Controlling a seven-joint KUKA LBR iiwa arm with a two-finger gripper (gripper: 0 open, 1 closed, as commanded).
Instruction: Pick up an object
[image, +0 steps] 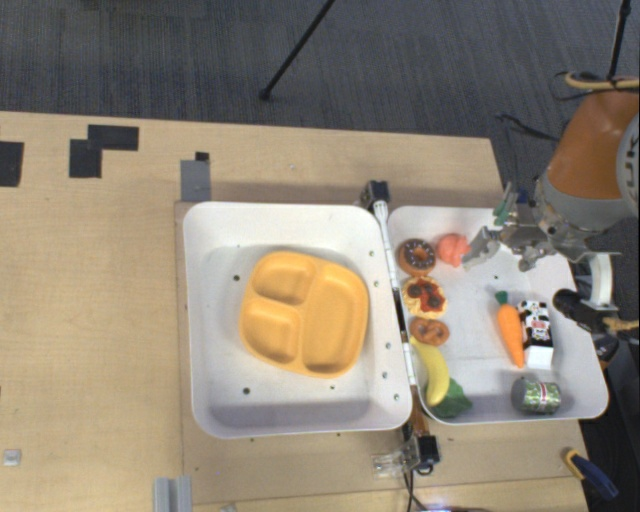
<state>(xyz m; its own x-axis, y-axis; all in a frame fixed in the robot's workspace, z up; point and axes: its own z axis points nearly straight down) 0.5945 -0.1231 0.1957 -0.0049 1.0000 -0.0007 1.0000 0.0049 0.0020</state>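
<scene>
Claw: you can't tell its opening; it holds nothing visible.
Progress: carrot untouched, your pick remains.

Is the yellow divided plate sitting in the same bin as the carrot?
No, the yellow plate lies alone in the left bin, while the carrot lies in the right bin among the other toy foods.

Carton: black and white print, too small to read.
Can: label blurred, no words legible.
Worktop: black patches, no lettering.
Readable text: none.
</scene>
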